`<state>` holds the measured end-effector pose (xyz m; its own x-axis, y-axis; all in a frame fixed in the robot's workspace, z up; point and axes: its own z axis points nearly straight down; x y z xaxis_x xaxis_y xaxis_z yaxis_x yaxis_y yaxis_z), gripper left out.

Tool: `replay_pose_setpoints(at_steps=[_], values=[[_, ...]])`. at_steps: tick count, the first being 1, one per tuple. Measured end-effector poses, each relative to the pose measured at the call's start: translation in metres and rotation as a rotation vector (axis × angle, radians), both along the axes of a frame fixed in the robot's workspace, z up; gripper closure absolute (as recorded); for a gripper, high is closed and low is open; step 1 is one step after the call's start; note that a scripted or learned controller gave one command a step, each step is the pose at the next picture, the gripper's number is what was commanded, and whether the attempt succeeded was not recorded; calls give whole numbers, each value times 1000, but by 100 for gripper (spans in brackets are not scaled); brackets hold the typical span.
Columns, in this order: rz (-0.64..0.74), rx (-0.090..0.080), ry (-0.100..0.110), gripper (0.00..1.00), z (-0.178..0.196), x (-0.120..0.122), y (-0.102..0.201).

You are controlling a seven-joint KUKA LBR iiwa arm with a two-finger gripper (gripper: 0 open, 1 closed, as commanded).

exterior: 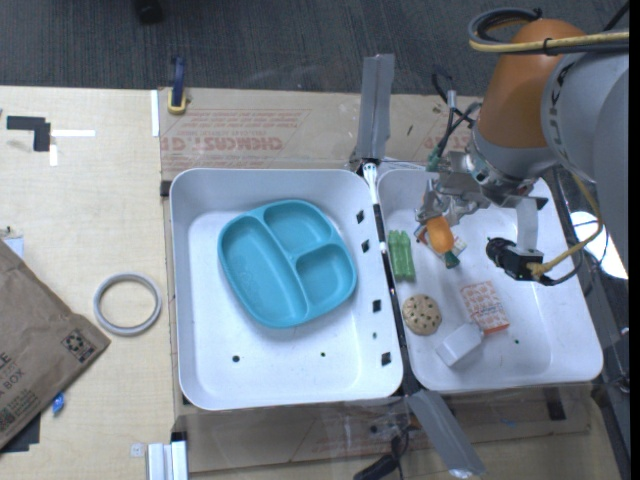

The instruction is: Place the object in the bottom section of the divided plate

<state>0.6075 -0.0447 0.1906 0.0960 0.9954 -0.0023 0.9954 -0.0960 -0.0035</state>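
Over the right bin (560,358) my gripper (437,220) hangs low near the bin's upper left corner, my grey arm with its orange band (520,63) reaching in from the right. Between my fingers sits a small orange object (437,234), rounded like a toy carrot, with a bit of green showing at its lower right end; I am closed on it and it looks to be lifted just clear of the bin floor, though I cannot tell that for certain. Just to its left, along the bin's left wall, lies a green ridged piece (401,255), upright along the wall. Below that rests a round brown cookie with dark specks (421,314). To the right of the cookie lies a small red-and-white packet (483,306), and just below it a pale grey block (460,345), tilted. A black cable end (510,257) hangs near my wrist, above the packet.

Across the divider, the left bin (200,368) holds the teal divided plate (287,262), turned at a slant, its three sections bare. Its large section faces the lower left, with two smaller ones toward the upper right. The plate is well apart from my gripper. Outside the bins, on the bench to the left, a grey tape ring (127,302) lies beside a brown cardboard box (35,343).
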Motion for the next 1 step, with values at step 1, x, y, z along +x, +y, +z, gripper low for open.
replay_pose_setpoints(at_steps=[1], values=[[108,0,-1,100,123,-7,8]])
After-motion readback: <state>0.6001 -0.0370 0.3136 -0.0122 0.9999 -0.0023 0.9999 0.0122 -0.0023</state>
